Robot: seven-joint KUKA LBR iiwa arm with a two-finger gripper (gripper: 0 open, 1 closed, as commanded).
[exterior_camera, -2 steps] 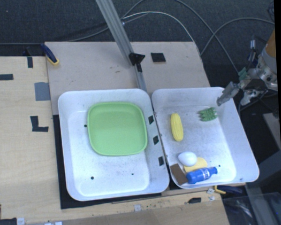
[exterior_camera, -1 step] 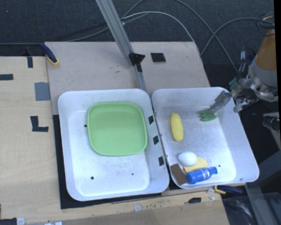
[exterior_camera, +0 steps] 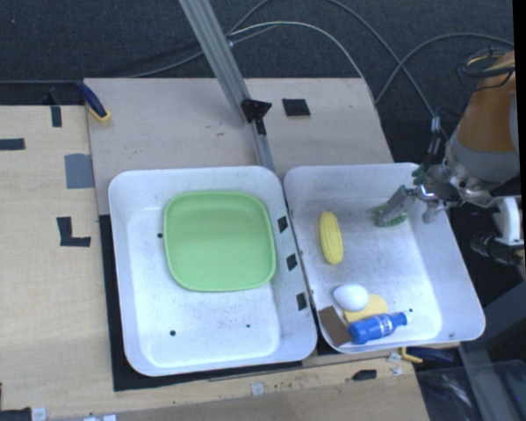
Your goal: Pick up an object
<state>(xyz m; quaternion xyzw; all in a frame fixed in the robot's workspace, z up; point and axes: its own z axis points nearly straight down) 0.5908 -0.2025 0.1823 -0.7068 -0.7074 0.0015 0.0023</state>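
End effector [exterior_camera: 393, 211] low, arm [exterior_camera: 486, 136] rightward

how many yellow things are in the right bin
2: an ear of corn mid-bin, and a yellow block near the front under the egg, partly hidden.

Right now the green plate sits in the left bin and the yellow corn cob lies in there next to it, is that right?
Not quite. The green plate is in the left bin, but the yellow corn cob lies in the right bin, up from the white egg and the blue bottle. The camera view shows it.
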